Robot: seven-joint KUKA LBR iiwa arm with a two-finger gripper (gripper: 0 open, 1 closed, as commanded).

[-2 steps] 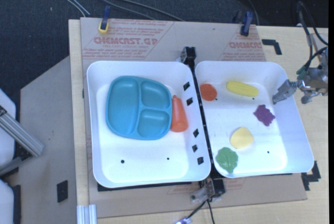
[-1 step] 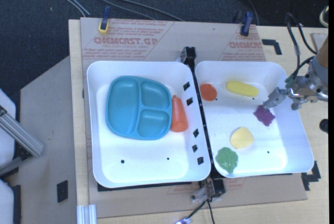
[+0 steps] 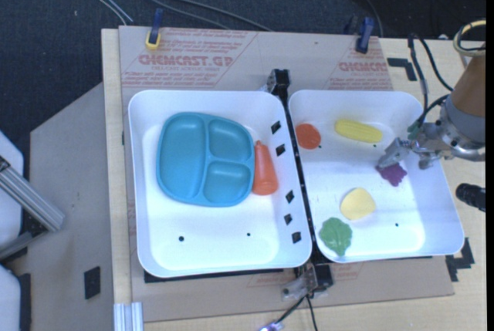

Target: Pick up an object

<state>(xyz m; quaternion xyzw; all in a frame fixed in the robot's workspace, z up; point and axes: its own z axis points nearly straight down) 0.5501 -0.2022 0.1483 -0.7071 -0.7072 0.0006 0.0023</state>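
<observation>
Purple object (image 3: 394, 174) lies slanted under the fingers (image 3: 388, 155); their state unclear

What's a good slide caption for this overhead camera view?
Arm's pincer over a purple toy in the right bin; blue tray in the left bin.

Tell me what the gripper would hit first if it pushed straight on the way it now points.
Probably the purple object: the gripper angles down and leftward right above it in the right bin. How far above it is unclear from this slanted view.
</observation>
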